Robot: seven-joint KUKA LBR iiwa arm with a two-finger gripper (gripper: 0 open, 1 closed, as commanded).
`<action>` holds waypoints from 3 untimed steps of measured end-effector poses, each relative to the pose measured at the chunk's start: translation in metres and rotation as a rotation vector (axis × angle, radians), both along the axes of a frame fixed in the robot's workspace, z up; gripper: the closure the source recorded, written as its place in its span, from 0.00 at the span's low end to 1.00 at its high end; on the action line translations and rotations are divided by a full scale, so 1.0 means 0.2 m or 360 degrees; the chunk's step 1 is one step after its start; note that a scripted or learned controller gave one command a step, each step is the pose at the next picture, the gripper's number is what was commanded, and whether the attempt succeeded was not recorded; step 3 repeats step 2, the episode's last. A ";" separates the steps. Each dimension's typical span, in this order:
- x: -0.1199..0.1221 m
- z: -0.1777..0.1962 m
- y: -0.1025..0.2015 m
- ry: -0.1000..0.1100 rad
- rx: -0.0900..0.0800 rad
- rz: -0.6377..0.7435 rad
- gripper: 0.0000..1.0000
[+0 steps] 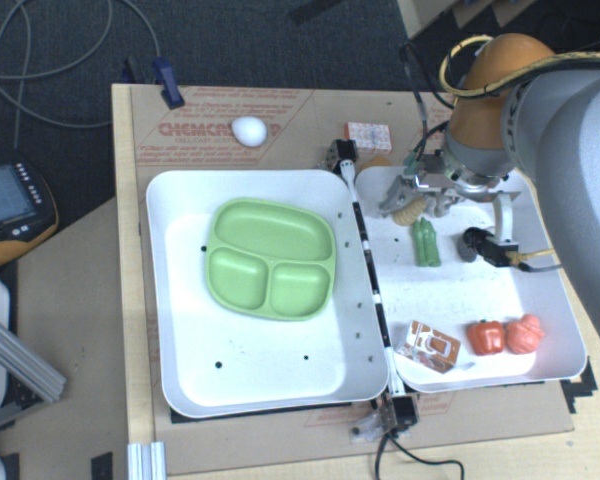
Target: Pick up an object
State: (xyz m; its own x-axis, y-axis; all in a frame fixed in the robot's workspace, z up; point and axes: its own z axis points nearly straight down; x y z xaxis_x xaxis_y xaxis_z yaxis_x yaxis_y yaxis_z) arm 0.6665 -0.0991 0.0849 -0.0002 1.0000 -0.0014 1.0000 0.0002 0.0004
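Over the far end of the right-hand shallow white bin, the grey arm with its orange band reaches in from the right and bends steeply down, wrist pointed at the bin floor. The two-finger gripper sits low at the bin's far left corner, its metal parts spread to either side; whether it is open or closed cannot be told from this angle. A small tan, ridged object lies directly under it, partly covered, and contact cannot be confirmed. Just nearer the camera than the gripper lies a small green bottle-shaped object, flat on the bin floor, long axis running from far to near, narrow end toward the gripper. To the gripper's right, close by, is a black fitting with a yellow cable. Well nearer the camera, at the near end of the same bin, lie a brown-and-white wrapped packet, a red toy pepper and a pink-orange lumpy toy, the last two touching. Left of the gripper, in the adjoining white bin, rests a light green three-compartment plastic tray.
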 end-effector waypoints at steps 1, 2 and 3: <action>-0.21 0.00 -0.04 0.0003 0.0002 -0.0001 0.00; -0.21 0.05 -0.04 0.0000 0.0002 -0.0001 1.00; -0.21 0.05 -0.04 0.0000 0.0002 -0.0001 1.00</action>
